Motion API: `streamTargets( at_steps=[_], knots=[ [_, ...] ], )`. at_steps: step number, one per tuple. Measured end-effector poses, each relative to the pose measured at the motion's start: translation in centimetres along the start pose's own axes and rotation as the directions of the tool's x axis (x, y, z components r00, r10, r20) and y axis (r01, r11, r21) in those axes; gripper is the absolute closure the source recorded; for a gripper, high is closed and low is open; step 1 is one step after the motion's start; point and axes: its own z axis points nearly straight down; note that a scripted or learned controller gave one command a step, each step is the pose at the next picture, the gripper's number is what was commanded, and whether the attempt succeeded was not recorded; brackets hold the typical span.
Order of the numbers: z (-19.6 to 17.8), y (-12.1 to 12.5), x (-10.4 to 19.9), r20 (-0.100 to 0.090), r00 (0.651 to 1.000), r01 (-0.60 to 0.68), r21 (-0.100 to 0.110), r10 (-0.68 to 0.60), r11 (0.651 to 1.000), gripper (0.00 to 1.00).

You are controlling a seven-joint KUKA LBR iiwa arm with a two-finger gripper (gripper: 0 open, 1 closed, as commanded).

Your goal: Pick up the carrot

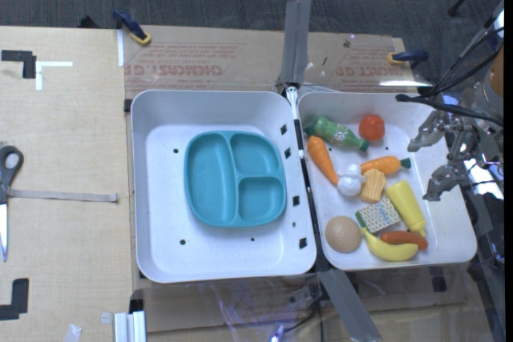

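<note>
In the camera view, the carrot (pixel 322 159) lies slantwise at the left side of the right bin (pixel 461 240), beside the green bottle (pixel 340 134). The gripper (pixel 440 160) hovers at the frame's right edge with its fingers spread and grasping nothing, seemingly staged above the bin's rim for a descent. The teal tray (pixel 236 177) sits in the left bin (pixel 152 172).

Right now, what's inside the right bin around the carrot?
Carrot lies at the right bin's left side, by a green bottle, tomato, second carrot, garlic, egg and banana. Whatever lies under them is covered.
</note>
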Motion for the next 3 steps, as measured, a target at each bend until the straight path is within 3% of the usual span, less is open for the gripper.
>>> streamTargets(
  at_steps=[1,2,3],
  knots=[
    [14.6,-2.0,-3.9,0.000,0.984,0.179,0.000,-0.179,0.984,0.00],
    [18.0,5.6,-3.1,0.002,0.994,0.110,-0.001,-0.110,0.994,0.00],
    [16.9,5.7,-3.4,0.008,0.994,0.113,0.002,-0.114,0.994,1.00]
  ],
)
